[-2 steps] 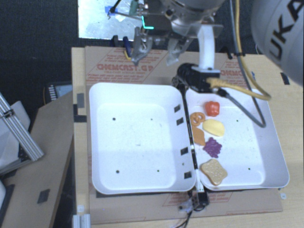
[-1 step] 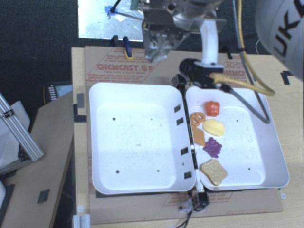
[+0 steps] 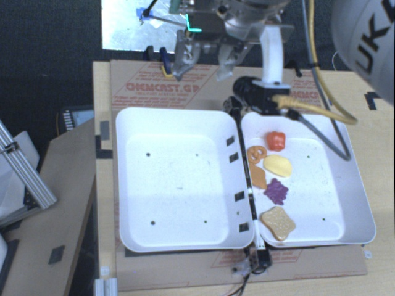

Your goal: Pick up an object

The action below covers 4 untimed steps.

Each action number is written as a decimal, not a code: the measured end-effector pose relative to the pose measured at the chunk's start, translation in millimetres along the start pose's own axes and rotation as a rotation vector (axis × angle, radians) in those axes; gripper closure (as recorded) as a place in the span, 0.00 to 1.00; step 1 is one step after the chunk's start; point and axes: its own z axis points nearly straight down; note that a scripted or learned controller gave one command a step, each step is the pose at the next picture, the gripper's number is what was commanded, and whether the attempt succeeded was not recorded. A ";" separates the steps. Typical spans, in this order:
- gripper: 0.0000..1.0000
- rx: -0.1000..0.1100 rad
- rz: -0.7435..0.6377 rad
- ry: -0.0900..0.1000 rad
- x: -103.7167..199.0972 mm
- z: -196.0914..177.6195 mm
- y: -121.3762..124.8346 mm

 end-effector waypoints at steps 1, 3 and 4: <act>1.00 -0.003 -0.004 0.002 0.4 -11.6 0.2; 1.00 -0.004 -0.009 0.003 0.8 -22.5 0.3; 0.00 -0.003 -0.010 0.002 0.8 -22.1 0.3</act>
